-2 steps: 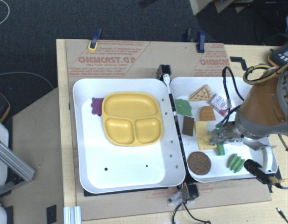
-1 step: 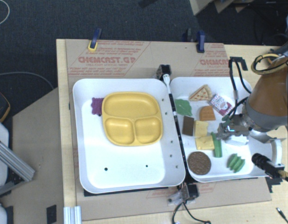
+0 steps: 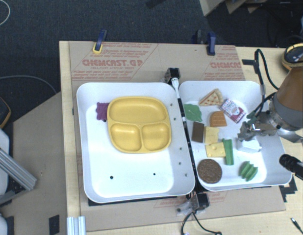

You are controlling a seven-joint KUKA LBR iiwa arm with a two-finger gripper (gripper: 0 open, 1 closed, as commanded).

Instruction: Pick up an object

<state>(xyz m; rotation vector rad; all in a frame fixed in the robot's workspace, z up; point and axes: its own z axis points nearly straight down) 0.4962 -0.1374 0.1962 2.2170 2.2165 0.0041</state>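
Gripper: you see the gripper (image 3: 249, 133) low over the right bin (image 3: 262, 89), near its right side; whether it is open or grasping anything, you cannot tell.
Under it: a small white piece (image 3: 249, 147) lies just beneath.
Task objects: play food fills the right bin, with a green stick (image 3: 228, 151), yellow cheese square (image 3: 214, 150), brown round patty (image 3: 209, 171), green pods (image 3: 248, 171) and sandwich wedge (image 3: 210, 98).
Left bin: the left bin (image 3: 92, 170) holds a yellow divided plate (image 3: 138, 123), with a purple item (image 3: 101, 111) at its left edge.
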